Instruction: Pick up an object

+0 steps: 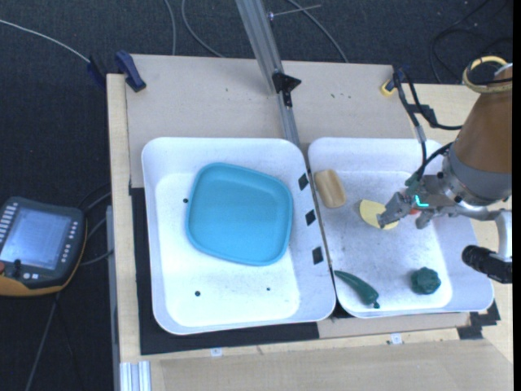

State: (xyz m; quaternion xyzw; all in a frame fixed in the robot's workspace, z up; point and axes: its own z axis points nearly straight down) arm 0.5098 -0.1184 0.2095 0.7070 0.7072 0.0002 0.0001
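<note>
Dark carpet strewn with cables is surrounding the wooden bench [203, 96], where two white bins are sitting side by side — the left bin [159, 218] carrying a blue plate [240, 213]. Over the right bin [391, 155] the gripper [396, 216] is hanging with its tips right at a yellow piece [372, 213]; whether it is grasping anything, I cannot tell. A tan block [330, 187] is lying beyond the tips toward the divider, while a green pepper [356, 287] and a dark green lump [424, 281] are resting nearer the front wall.
</note>
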